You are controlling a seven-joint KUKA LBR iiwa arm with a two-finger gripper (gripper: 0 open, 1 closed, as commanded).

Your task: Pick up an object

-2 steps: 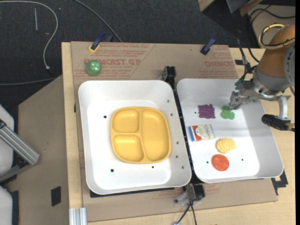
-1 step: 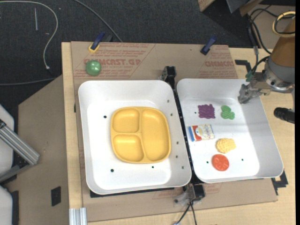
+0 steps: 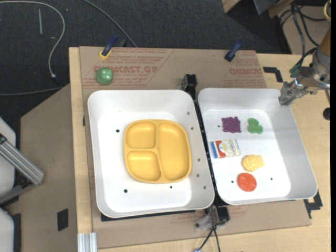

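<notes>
1. At the far right edge of the camera view, the gripper [image 3: 286, 94] hangs over the far right corner of the right bin [image 3: 299, 140]; whether it is open or closed cannot be told, and nothing shows between its tips.
2. Inside the right bin, five small things lie well apart from the gripper: a purple piece [image 3: 231, 124] and a green piece [image 3: 254, 126] side by side toward the far end.
3. Nearer, a small carton [image 3: 225, 149] with red, white and blue print lies close to the bin's left wall.
4. Just right of the carton and a little nearer sits a yellow corn-like piece [image 3: 253, 163], and nearest of all a round red-orange piece [image 3: 247, 182].
5. Left of that, the left bin [image 3: 105, 119] holds a yellow divided plate [image 3: 157, 151] with three compartments, lying flat near its middle.
6. Beyond the left bin, on the cardboard sheet [image 3: 157, 70], a green ball [image 3: 105, 76] rests near the far left corner.
7. Two blue clamps [image 3: 233, 51] grip the sheet's far edge.
</notes>
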